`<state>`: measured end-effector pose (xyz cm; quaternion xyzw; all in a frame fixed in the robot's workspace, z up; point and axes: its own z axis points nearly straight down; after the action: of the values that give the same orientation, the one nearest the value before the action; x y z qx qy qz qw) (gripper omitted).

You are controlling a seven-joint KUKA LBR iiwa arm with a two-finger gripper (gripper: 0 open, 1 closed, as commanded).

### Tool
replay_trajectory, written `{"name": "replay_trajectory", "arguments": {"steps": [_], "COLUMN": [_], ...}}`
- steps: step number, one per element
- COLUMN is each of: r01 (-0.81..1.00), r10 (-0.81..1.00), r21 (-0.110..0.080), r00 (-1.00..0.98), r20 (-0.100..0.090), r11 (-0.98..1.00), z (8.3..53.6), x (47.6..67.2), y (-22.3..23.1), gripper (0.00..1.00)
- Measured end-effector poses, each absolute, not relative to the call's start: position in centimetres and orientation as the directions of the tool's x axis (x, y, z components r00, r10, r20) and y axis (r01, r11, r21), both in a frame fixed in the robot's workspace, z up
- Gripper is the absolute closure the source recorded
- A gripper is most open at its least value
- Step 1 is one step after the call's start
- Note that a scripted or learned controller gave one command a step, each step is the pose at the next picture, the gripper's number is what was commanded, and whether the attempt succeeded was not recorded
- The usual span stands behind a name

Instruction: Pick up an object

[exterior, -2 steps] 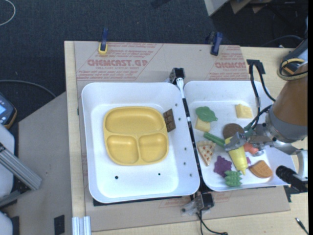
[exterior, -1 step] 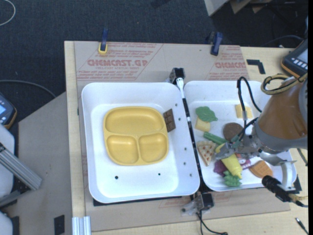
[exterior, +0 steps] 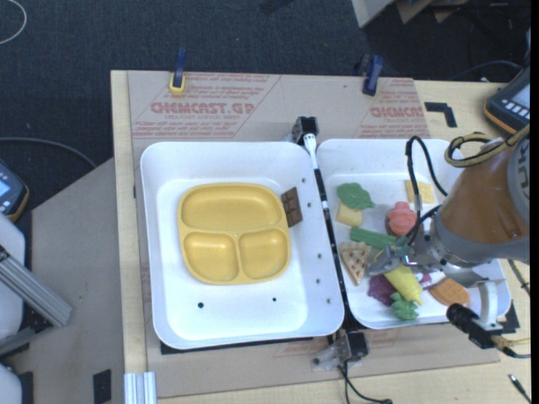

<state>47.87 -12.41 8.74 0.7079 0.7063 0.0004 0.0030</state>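
Crowding the right bin's [exterior: 370,151] near edge, tool [exterior: 396,262] among toy food [exterior: 402,284]

We've got dark grey carpet [exterior: 101,23] all around. The worktop [exterior: 126,225] is light wood, with cables [exterior: 17,15] trailing across the floor.

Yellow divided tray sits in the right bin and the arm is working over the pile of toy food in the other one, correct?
Not quite: the camera view shows the yellow divided tray in the left bin. The arm's tool is over the toy food in the right bin.
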Motion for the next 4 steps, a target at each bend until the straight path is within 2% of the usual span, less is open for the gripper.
{"name": "replay_trajectory", "arguments": {"steps": [1, 2, 3, 4], "r01": [1.0, 1.0, 1.0, 1.0], "r10": [1.0, 1.0, 1.0, 1.0], "r21": [0.019, 0.006, 0.008, 0.005], "r00": [-0.002, -0.001, -0.002, -0.001], "r20": [-0.001, -0.002, -0.002, -0.002], "r11": [0.002, 0.001, 0.002, 0.001], "z": [10.1, 15.6, 21.2, 22.6], "x": [48.3, 47.6, 48.4, 48.6], "y": [-12.1, -11.6, -10.8, -10.8], "gripper": [1.0, 1.0, 1.0, 1.0]}}
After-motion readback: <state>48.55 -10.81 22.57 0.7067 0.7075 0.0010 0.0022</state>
